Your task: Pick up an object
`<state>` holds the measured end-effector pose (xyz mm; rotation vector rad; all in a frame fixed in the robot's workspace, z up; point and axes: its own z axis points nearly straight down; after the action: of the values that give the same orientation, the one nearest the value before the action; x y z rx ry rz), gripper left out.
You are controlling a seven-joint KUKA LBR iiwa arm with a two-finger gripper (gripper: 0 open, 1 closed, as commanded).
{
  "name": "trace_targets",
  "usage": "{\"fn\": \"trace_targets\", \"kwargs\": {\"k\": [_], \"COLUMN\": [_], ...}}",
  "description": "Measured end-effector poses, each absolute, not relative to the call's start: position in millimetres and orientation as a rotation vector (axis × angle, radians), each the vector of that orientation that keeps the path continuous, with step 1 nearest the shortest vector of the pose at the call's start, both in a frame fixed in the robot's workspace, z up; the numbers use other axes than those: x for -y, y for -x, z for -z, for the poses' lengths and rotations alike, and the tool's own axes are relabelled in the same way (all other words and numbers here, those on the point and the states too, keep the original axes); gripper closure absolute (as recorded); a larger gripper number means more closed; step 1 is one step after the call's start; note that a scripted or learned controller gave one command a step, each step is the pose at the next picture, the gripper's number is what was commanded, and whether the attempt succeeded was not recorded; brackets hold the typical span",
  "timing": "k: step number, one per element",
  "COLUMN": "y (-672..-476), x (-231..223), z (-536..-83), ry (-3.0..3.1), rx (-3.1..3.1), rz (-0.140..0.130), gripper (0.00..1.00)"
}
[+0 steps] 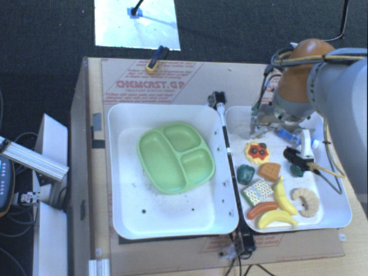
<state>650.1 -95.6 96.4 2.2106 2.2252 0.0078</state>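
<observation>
Two white bins on our desk [98, 154]: left bin [126, 211] holds a green tray [175, 157]; right bin [339, 209] holds toy foods, bananas [280, 207] included. Gripper [260, 125] at its far corner; we cannot tell its state.

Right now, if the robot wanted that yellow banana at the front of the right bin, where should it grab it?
Probably at the middle of the curved yellow plastic banana, coming straight down from above. It lies flat along the right white bin's front edge, with a red sausage close behind it, so the tool should close across its narrow width.
</observation>
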Motion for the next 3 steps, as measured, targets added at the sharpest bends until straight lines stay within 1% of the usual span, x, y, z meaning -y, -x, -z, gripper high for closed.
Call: {"fn": "trace_targets", "kwargs": {"k": [1,2,3], "y": [-650.1,-669.2,-670.3], "x": [95.6,91.6,91.9], "z": [-96.2,-84.9,-96.4], "ry": [-2.211,-2.215,-2.210], "rx": [-2.225,-2.225,-2.226], "rz": [-0.008,-0.003,-0.006], "gripper": [0.00,0.00,1.00]}}
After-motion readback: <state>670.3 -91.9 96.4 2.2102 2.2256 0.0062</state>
